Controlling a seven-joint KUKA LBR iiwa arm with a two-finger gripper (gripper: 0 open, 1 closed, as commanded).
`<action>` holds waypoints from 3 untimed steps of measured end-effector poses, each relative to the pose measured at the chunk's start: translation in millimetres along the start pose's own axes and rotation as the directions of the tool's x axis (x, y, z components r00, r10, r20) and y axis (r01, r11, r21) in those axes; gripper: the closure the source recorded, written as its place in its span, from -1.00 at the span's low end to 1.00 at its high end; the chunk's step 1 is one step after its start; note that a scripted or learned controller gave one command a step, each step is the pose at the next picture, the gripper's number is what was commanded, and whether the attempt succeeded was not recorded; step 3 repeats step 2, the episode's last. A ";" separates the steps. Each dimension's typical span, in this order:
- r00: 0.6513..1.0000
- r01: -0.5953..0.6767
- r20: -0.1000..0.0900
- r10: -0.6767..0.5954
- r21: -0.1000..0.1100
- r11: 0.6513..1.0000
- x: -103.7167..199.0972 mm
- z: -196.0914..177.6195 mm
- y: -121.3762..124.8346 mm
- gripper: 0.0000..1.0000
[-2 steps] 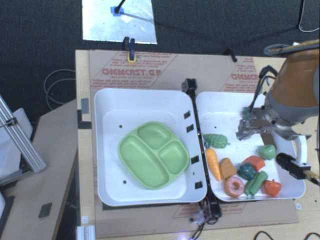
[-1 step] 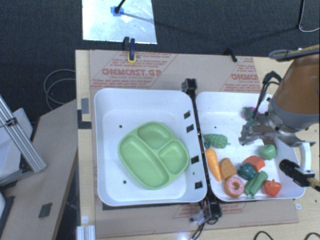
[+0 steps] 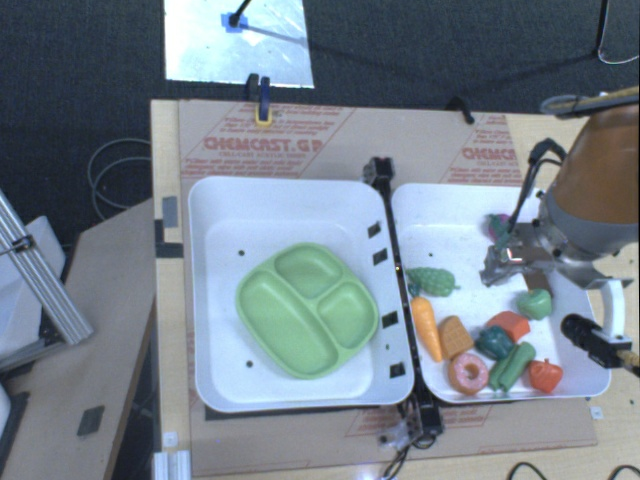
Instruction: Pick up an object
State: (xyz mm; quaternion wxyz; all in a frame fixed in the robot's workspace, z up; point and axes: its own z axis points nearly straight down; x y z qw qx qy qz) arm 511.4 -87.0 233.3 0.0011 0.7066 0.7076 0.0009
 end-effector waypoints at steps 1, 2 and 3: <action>1.000 0.000 0.000 0.000 0.003 1.000 2.6 17.7 5.5 1.00; 1.000 -0.001 -0.001 0.001 0.003 1.000 6.7 16.8 -5.9 1.00; 1.000 -0.001 -0.001 0.001 0.003 1.000 6.7 16.8 -5.9 1.00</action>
